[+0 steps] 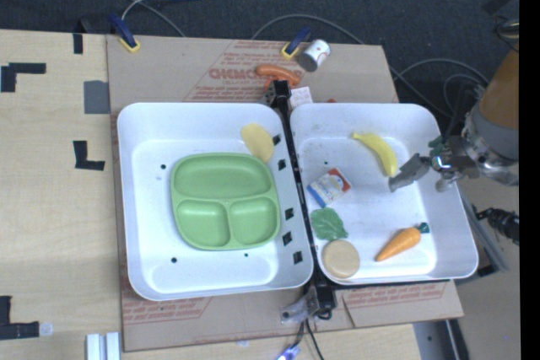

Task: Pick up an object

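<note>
Two shallow white plastic bins are sitting side by side on a sheet of brown cardboard [245, 67], and the black divider strip [291, 173] where they meet is serving here as the landmark. Left of that strip, the left bin [139, 131] is holding a pale green three-compartment plastic tray [225, 202], with a pale yellow lemon-shaped toy [257, 142] lying just beyond the tray's far corner, close to the strip.

Right of the strip, the right bin [418, 115] is holding five small things. A small red, white and blue packet [329, 185] is lying just beside the strip, a green leafy toy vegetable [328, 223] is lying nearer the camera than the packet, and a round beige disc-shaped toy [342, 259] is touching that leaf at the bin's near corner. A yellow toy banana [378, 151] is lying farther from the strip, and an orange toy carrot with a green top [399, 242] is lying well apart from it toward the near right.

The grey two-finger gripper [409, 171] is hovering over the right bin's far side from the strip, just beside the banana, with nothing between its fingers; whether they are spread or closed cannot be told.
</note>
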Controlling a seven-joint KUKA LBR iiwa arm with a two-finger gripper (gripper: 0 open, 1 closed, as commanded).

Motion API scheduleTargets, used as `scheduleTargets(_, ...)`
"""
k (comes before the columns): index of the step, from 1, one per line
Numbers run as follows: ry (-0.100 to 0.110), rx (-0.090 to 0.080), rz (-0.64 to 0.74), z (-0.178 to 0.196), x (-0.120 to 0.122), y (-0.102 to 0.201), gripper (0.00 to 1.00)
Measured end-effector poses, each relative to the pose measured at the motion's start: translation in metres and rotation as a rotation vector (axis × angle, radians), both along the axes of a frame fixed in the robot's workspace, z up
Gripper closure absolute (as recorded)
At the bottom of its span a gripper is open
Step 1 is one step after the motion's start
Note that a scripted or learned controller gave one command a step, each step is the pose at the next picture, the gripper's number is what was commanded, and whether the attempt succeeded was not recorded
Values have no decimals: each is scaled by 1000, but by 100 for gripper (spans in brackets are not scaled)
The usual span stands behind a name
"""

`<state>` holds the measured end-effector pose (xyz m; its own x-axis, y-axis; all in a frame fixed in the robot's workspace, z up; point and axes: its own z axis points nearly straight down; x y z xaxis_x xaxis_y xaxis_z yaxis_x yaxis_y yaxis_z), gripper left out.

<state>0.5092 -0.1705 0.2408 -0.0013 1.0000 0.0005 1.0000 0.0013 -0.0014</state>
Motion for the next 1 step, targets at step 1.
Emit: scheduleTargets(1,1,-1,-1,-61,69,-53,0)
